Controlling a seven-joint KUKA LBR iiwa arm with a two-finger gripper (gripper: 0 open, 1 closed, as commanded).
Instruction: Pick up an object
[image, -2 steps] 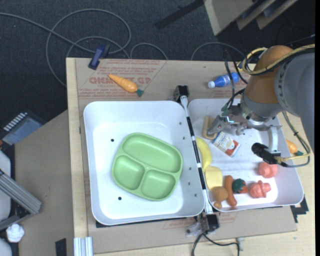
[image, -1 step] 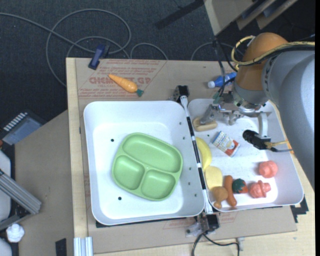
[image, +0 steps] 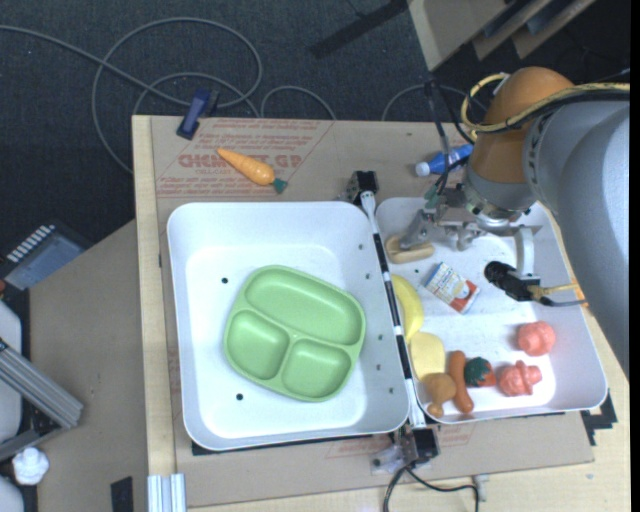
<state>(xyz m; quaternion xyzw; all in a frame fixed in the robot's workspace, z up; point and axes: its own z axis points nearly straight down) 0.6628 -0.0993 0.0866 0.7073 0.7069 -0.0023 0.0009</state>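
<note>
Arm (image: 570, 140): grey with an orange band, upper right of the frame, reaching down over the right bin.
Left bin (image: 200, 240): centre-left, holding a green divided plate (image: 294, 332).
Right bin (image: 580, 385): right of centre, with a banana (image: 408, 305), a small carton (image: 447, 285) and red toys (image: 520, 378).
Gripper (image: 455, 218): top of the right bin, beside a tan block (image: 408, 246); how its grip stands, cannot tell.
Carrot (image: 248, 166): on the bench, upper left of centre.

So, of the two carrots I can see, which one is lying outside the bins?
The carrot with the green tip, on the brown board behind the left bin. The other carrot lies inside the right bin, among the toy foods.
</note>
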